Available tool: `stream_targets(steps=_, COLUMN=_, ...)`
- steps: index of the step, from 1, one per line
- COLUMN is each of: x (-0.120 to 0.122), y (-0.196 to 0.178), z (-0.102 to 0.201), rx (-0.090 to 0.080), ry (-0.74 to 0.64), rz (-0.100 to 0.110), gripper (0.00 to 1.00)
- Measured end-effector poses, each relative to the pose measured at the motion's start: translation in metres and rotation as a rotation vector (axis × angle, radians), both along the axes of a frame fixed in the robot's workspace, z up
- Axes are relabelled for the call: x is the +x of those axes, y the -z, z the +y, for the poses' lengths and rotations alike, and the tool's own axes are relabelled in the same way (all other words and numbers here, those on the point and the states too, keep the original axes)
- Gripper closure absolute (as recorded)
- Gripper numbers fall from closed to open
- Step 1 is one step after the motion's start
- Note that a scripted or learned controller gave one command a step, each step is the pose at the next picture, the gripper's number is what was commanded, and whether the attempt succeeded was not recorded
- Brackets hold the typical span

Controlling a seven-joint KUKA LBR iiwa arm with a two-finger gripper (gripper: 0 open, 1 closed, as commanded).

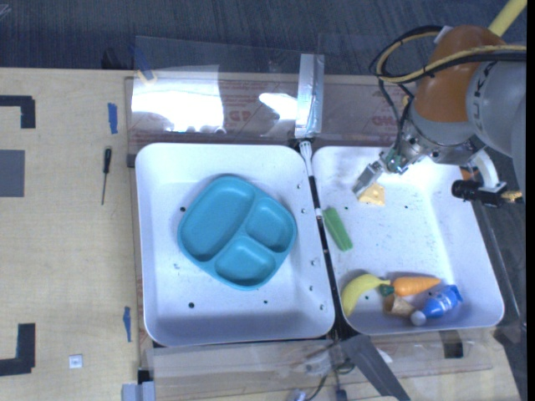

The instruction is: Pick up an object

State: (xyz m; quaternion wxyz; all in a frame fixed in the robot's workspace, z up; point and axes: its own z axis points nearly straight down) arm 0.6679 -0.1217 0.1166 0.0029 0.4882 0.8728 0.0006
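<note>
On the wooden surface (58, 249) at far left a slim dark screwdriver (106, 172) lies well apart from the work; beside it the left white bin (155, 224) holds a blue plastic plate with three compartments (238, 230), lying flat near the bin's middle. Across the divider, the right white bin (468, 224) has a green oblong piece (338, 228) near its left wall, and along its lower edge, crowded together, a yellow toy banana (361, 291), an orange toy carrot (414, 286) and a small blue bottle with a white cap (441, 302). Higher up lies a small yellow wedge (374, 195), probably the target, since the gripper (370, 176) slants down just above it; whether the fingers are spread or closed I cannot tell
</note>
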Motion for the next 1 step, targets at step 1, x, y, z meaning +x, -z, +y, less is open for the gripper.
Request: stream_targets(steps=1, x=-0.021, y=0.03, z=-0.0175, rx=0.002, ry=0.19, rz=0.003, gripper=0.0)
